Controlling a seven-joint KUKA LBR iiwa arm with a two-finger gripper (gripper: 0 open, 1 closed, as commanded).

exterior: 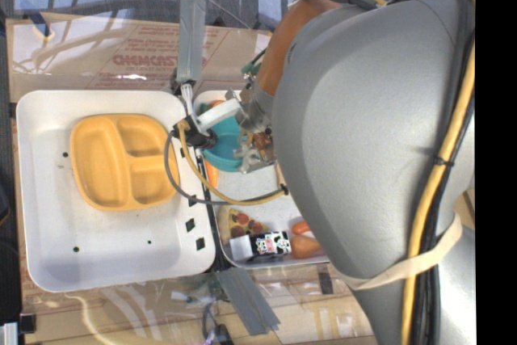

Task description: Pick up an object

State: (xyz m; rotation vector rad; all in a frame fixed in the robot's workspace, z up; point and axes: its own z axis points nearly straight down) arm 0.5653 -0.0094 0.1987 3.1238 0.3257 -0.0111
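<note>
Teal bowl (229, 148) crowds the right bin's (229, 253) far corner under the gripper (246, 143), so a grab may slip.

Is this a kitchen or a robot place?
Probably a robot lab, not a kitchen. A big grey arm reaches over two white bins on a bench, one holding a yellow tray, with cardboard and tape around them.

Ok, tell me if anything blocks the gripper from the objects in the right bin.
Nothing visible does. The gripper is already low in the right bin, over a teal object. The arm covers much of that bin; a cow-print object and orange pieces lie exposed nearer the camera.
</note>
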